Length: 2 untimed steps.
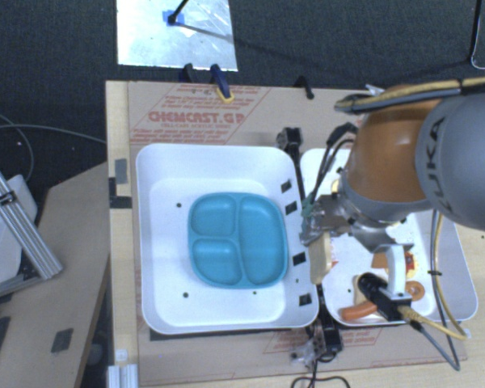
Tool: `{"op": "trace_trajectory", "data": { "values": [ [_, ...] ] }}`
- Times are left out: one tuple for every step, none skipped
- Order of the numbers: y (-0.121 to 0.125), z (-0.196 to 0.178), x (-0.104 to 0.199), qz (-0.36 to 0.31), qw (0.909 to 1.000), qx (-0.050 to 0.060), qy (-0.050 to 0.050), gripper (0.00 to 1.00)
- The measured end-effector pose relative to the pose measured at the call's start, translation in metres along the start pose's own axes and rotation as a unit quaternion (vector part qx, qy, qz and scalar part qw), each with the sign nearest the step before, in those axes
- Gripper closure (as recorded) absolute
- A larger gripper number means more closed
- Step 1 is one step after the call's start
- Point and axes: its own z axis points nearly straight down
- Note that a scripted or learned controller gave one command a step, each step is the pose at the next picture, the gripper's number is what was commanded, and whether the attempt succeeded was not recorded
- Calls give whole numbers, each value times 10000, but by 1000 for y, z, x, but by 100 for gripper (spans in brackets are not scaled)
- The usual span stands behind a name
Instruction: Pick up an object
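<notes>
**Two white bins, one blue plate, small things under the arm**

Two white bins sit side by side on a brown card sheet (196, 110) on the worktop (74, 217). The left bin (168, 176) is in the middle of the frame. A blue plate (236, 239) with three parts lies flat in it, and nothing is on the plate.

The right bin (462, 291) is at the lower right, and the grey and orange arm (404, 164) covers most of it. The pincer (314, 231) hangs over that bin's left wall, near the plate. I cannot tell if it is spread or pressed together. A pale long thing (319, 259) is just below it, by the wall.

In the low part of the right bin lie an orange long thing (356, 312) and an orange ring (416, 291). They are near each other.
</notes>
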Motion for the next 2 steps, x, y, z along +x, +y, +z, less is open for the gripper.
{"op": "trace_trajectory", "data": {
  "values": [
    [21, 56, 57, -7, 10000, 34, -4, 100],
    [22, 42, 54, 11, 10000, 9, -7, 100]
  ]
}}
